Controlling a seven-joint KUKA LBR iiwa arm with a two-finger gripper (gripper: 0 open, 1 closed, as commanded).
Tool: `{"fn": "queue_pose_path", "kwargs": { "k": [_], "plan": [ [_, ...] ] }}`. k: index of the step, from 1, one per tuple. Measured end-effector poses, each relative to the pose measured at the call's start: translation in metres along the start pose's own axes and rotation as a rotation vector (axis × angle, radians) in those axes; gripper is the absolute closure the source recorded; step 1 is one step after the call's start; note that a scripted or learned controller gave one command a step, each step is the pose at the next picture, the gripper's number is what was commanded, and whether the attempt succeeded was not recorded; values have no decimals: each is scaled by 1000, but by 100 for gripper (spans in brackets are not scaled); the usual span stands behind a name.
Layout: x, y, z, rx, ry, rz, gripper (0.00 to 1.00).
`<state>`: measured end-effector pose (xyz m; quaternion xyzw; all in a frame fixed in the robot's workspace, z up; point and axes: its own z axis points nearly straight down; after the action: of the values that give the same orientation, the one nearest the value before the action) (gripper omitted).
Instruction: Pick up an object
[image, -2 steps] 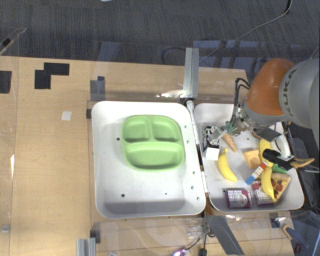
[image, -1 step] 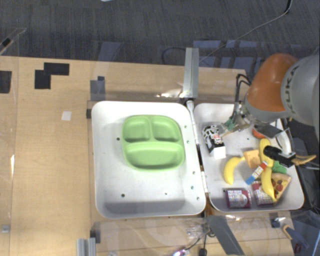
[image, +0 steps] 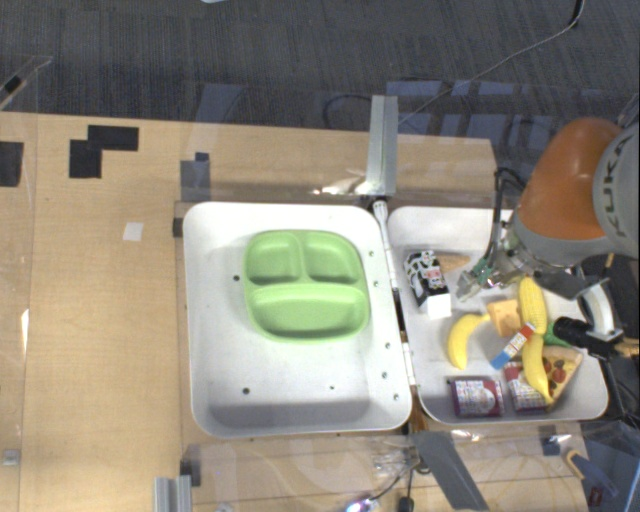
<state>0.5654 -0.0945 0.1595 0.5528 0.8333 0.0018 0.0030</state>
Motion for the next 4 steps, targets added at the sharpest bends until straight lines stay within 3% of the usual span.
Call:
{"fn": "queue_pose_path", "kwargs": {
  "k": [1, 2, 3, 4],
  "plan": [
    [-4, 12, 69, -8, -4, 520, 100],
    [-5, 11, 69, -7, -4, 521, 0],
    [17, -50, 68, -11, -4, 304, 0],
    [18, -47, 56, -18, -3, 302, 100]
  ]
}}
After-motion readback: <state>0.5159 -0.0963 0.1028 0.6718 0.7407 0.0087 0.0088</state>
